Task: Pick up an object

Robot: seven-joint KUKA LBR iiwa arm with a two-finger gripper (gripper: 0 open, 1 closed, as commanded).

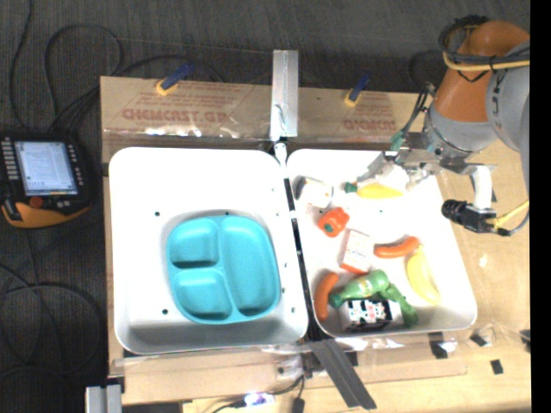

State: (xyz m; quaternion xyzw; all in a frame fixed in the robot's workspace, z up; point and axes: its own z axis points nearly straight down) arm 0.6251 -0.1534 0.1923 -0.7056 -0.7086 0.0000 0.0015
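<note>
Where the right bin (pixel 456 256) reaches its 1 o'clock corner, a smooth yellow banana-like piece (pixel 380 192) lies under the claw (pixel 398 165); whether it is gripped, or how the claw stands, I cannot tell. Outward toward 7 o'clock sit a glossy orange pepper (pixel 332 220), a small white carton (pixel 355 251), a sausage (pixel 396 247), a second banana (pixel 421 279) and a green bottle (pixel 372 289) partly covering a dark card box (pixel 368 314). The left bin (pixel 138 231) holds a turquoise compartment tray (pixel 224 267).
</note>
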